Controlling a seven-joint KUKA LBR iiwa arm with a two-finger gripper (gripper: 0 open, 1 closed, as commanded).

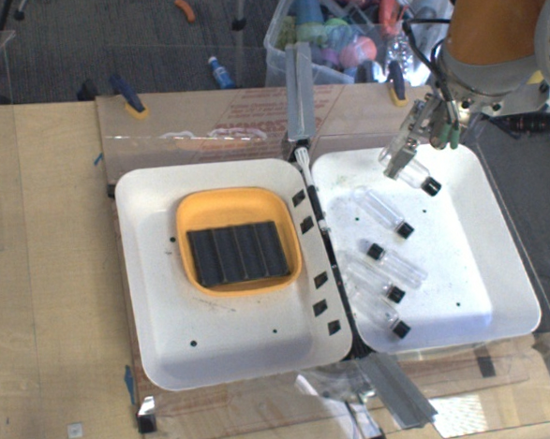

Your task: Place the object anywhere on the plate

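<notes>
An orange-yellow plate (234,207) lies in the left bin (160,325). A black ribbed rectangular block (237,254) rests flat on it, covering most of its front half. My gripper (398,163) hangs over the back of the right bin (487,293), far right of the plate and apart from the block. It hovers right beside a clear tube with a black cap (429,185). Nothing is visibly held in it.
Several clear plastic tubes with black caps (384,212) lie scattered in the right bin. Black tabs (321,279) line the divider between the bins. A tub of colourful items (355,21) stands behind the bench.
</notes>
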